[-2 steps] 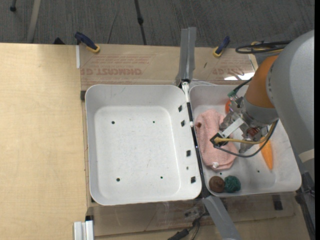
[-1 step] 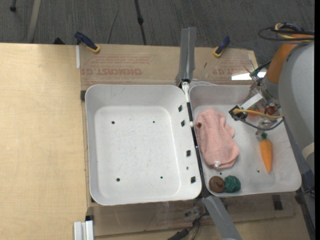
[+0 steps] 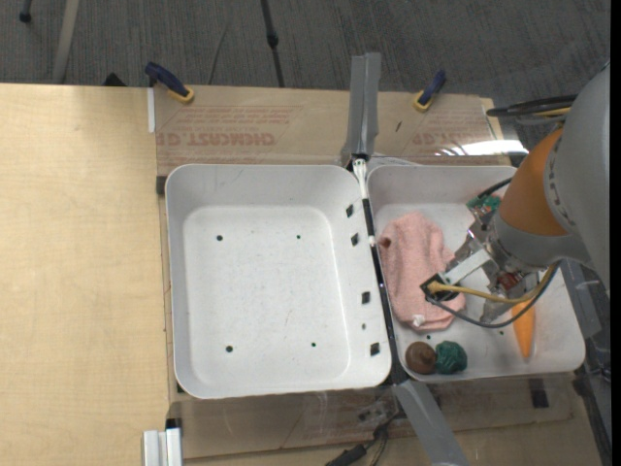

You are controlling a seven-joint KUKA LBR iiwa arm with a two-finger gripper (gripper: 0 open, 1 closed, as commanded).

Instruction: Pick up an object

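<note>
In the right bin, pincer (image 3: 490, 280): low over the bin's middle, just beside the right edge of the pink cloth. I cannot tell whether it is open or closed, and nothing is seen held in it.
Arm (image 3: 543, 197): grey with an orange band, reaching in from the tabletop's right edge.
Pink cloth (image 3: 415, 260): the likeliest pick. It lies crumpled along the right bin's left wall, toward the tabletop's middle.
Brown ball (image 3: 420, 357) and green ball (image 3: 450, 357): touching each other in the right bin's near left corner, just past the cloth's near end.
Orange piece (image 3: 524, 333): slim and pointed, toward the right bin's near right corner.
Step in hand: judged to be settling on a grasp, with the lift not yet done.
Doing it well: come down on a raised fold of the cloth, not its flat rim. Gather enough fabric, then rise straight to clear the wall; soft cloth may slip from a shallow grip.
Right bin (image 3: 572, 362): shallow and white.
Left bin (image 3: 179, 260): shallow and white, set against the right bin at the tabletop's middle.
Tabletop (image 3: 78, 260): pale wood, with brown cardboard (image 3: 233, 129) under the bins, held at the far edge by two blue-and-yellow clamps (image 3: 170, 83).
Room: grey carpet (image 3: 437, 17) beyond the far edge, with thin stand legs (image 3: 267, 17) on it.
</note>
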